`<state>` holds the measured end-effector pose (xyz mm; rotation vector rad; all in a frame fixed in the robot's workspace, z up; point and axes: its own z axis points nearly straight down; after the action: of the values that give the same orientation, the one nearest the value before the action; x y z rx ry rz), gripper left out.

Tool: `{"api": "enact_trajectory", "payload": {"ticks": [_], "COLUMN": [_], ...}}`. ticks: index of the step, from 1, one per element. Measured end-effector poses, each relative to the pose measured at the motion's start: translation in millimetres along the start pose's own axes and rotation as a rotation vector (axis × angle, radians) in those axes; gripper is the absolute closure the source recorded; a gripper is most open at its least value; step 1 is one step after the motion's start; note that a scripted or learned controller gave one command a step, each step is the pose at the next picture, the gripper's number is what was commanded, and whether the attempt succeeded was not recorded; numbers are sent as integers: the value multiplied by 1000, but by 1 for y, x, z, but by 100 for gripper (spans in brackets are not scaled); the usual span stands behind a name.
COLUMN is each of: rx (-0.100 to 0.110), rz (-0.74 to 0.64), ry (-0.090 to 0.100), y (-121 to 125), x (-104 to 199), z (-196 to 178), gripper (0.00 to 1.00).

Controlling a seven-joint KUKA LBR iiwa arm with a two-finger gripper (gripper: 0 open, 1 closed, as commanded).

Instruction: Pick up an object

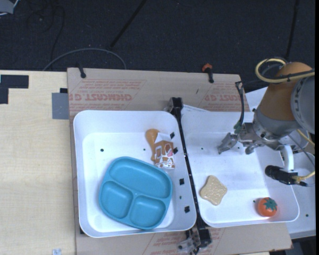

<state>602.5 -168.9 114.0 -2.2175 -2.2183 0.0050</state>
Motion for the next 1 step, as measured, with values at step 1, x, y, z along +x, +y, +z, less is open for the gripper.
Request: {"api": "enact_trajectory", "payload": {"ticks": [1], "rx": [-1], "rz": [1], "ry": [0], "y": [0], "x": [1], "z": [28], "gripper": [0]}}
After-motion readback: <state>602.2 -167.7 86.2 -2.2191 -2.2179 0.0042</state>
